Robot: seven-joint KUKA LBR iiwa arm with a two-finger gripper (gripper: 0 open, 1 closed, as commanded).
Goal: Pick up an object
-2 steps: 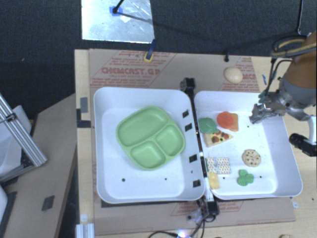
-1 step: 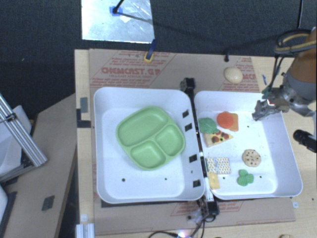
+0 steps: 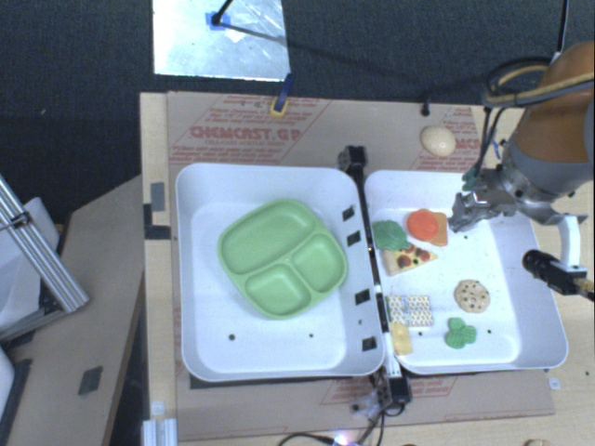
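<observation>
Jaws (image 3: 462, 214) hover in your right bin (image 3: 521, 277), just beside the tomato (image 3: 426, 224) and pizza (image 3: 409, 258); can't tell how open. Green tray (image 3: 282, 257) sits in left bin (image 3: 200, 277).

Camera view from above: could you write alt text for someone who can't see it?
A robot claw hovers over the right bin, near toy food: a tomato slice, pizza slice and cookie. The left bin holds a green divided plate.

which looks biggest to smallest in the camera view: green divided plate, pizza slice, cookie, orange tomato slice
1. green divided plate, by far the largest
2. pizza slice
3. orange tomato slice
4. cookie
The pizza slice and tomato slice look close in size, so their order is unsure.
</observation>
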